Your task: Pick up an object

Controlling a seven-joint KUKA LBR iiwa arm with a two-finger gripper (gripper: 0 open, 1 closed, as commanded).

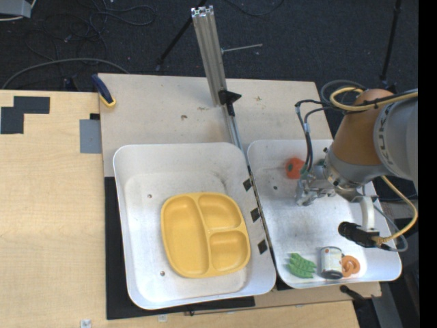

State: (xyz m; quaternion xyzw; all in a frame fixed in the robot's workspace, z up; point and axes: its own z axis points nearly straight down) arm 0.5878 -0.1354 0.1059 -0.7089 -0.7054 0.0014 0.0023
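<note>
Just left of gripper [308, 195], apart: small orange-red object [293, 167]; gripper grasp state unclear.

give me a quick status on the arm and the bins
Gripper low in right bin, nothing seen held. Red-orange object just beside it; green piece, small can at front. Yellow tray in left bin.

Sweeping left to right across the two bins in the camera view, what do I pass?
Yellow divided tray in the left bin → green toy → end effector → small can → orange piece, these in the right bin.
</note>
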